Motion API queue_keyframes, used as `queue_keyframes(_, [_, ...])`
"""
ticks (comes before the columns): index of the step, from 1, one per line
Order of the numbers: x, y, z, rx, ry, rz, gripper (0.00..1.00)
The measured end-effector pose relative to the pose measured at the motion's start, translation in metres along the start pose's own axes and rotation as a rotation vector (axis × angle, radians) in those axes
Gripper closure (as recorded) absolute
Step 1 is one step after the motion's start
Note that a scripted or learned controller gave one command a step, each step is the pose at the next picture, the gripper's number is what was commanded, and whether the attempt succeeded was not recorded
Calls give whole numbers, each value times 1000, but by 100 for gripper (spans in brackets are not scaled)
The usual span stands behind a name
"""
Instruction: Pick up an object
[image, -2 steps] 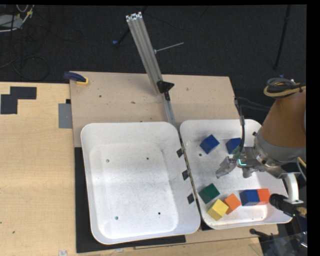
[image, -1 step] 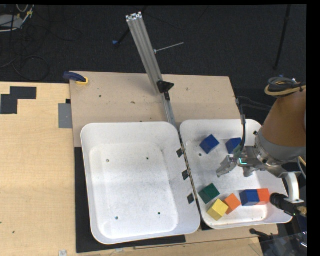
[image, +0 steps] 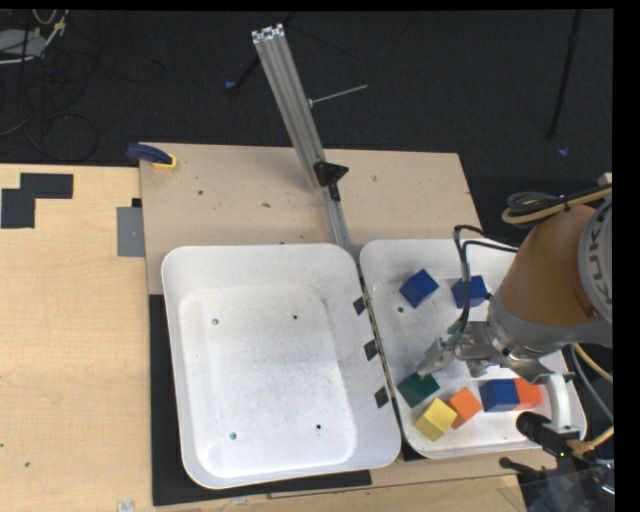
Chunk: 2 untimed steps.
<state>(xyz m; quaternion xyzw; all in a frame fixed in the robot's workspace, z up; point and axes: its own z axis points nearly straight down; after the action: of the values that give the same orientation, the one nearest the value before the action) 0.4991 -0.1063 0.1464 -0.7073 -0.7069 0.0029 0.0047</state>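
Several small blocks lie in the right bin (image: 385, 262). Two blue cubes (image: 419, 288) (image: 470, 291) sit toward its far side. Near its front lie a dark green block (image: 418, 387), a yellow cube (image: 436, 418), an orange cube (image: 465, 405) and a blue block (image: 500, 395) with a red-orange piece (image: 529, 393) beside it. My gripper (image: 447, 352) hangs low over the middle of this bin, just above and right of the green block. The orange wrist hides much of it. Nothing shows as held.
The left bin (image: 190, 275) stands beside the right one, with black clips (image: 371, 349) along the shared rim. A slanted aluminium bar (image: 296, 110) rises behind the bins. A wooden bench top (image: 70, 330) lies to the left.
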Motion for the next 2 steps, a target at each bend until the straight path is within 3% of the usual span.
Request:
queue_keyframes(1, [-1, 1, 31, -10, -2, -1, 0])
queue_keyframes(2, [-3, 0, 24, -7, -1, 8, 100])
